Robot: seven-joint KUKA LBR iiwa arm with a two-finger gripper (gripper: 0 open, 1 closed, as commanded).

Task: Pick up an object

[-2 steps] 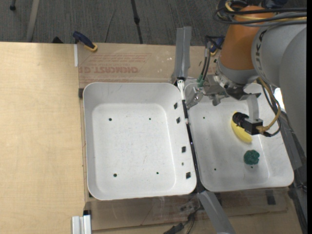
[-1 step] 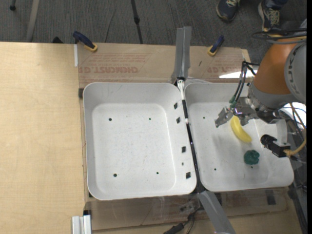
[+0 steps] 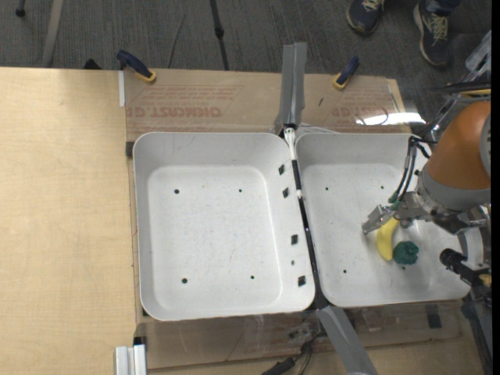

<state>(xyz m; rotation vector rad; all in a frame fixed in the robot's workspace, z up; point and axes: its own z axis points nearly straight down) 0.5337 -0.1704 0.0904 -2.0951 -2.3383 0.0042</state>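
Two white bins (image 3: 215, 151) sit on a pale wood worktop (image 3: 62, 209); a yellow banana (image 3: 385, 241) lies beside a dark green ball (image 3: 405, 252).

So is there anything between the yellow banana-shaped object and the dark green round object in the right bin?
No. In the camera view the yellow banana-shaped object and the dark green round object lie side by side, nothing between.

floor: grey carpet (image 3: 156, 22) | bench: light wood (image 3: 62, 209) | 2 shoes (image 3: 367, 6)
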